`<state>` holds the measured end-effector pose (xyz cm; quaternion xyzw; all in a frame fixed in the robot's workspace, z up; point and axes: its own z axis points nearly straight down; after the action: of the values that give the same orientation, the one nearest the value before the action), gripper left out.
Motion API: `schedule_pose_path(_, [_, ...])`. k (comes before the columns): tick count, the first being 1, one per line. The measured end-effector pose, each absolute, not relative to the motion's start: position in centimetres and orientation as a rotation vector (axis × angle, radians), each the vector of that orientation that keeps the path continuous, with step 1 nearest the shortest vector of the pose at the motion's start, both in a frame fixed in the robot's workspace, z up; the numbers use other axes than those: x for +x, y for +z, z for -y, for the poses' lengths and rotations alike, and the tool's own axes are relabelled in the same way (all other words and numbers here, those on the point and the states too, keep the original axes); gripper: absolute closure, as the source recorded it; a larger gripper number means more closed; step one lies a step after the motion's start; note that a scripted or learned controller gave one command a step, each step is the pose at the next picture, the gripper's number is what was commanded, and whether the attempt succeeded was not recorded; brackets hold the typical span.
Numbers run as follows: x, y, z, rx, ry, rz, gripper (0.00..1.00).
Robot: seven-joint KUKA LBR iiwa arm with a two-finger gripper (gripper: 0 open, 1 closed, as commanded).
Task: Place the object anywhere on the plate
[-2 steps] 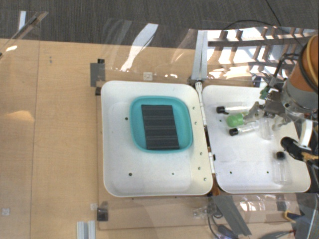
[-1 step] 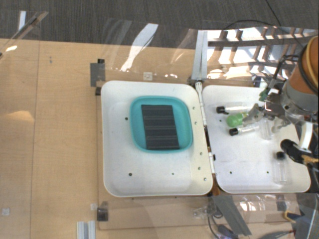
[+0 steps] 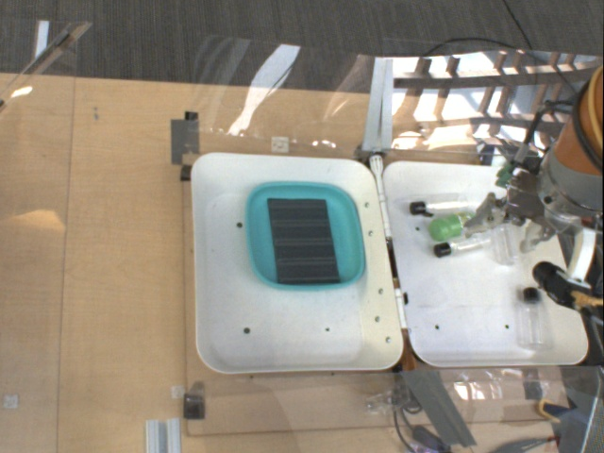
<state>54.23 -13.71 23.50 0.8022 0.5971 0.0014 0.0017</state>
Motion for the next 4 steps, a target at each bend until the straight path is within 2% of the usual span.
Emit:
schedule_pose_path(1, [53.5, 24.9, 15.6, 2.534, 0.005, -1.85, 0.0])
schedule_pose_path(2, [53.9, 23.8, 16.1, 2.525, 0.003, -1.863, 0.0])
schedule_pose_path(4, [52.0, 24.2, 12.2, 2.52, 0.003, -1.871, 0.0])
